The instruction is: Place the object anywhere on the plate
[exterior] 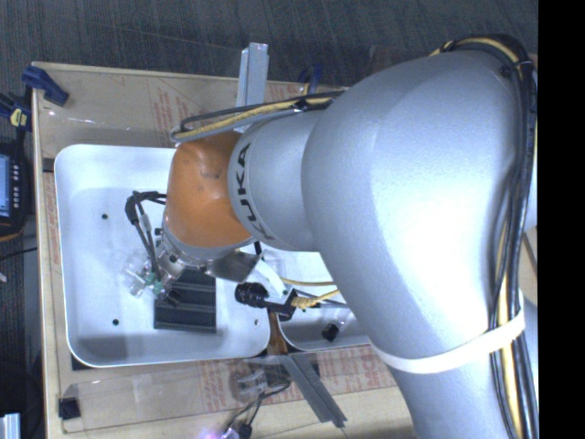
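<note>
Over the left white bin (91, 245), the arm's black jaws (186, 302), grip state impossible to tell.

The arm (384, 199) hides most of the right bin (315, 337) and the left bin's (82, 245) right side. The gripper (186, 302) is a dark block with its fingers untellable. A small clear thing (142, 277) beside it is too blurred to name.
</note>
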{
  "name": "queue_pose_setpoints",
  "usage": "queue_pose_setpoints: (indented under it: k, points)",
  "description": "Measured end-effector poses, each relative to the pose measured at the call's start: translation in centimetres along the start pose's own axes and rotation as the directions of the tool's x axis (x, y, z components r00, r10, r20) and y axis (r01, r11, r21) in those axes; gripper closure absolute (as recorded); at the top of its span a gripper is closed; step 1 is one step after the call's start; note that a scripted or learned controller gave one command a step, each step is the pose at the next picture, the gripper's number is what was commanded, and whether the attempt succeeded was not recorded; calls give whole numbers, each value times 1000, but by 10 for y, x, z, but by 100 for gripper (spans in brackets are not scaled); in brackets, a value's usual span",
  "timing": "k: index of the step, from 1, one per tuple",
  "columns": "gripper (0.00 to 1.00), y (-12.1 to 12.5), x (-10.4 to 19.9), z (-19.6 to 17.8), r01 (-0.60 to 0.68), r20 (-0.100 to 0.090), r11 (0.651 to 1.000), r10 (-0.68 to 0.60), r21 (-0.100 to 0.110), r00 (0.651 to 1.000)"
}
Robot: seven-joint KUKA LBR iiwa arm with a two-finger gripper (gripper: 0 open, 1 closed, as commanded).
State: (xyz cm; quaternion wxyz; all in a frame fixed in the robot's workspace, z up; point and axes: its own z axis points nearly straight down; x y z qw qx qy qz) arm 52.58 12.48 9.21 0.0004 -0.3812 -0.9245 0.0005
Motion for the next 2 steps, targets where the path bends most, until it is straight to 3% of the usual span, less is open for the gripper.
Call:
queue_pose_setpoints:
  k: [1, 2]
  points:
    - [100, 17, -39, 0, 219, 2, 976, -219, -2, 976]
    - [100, -31, 4, -1, 122, 1, 993, -122, -4, 993]
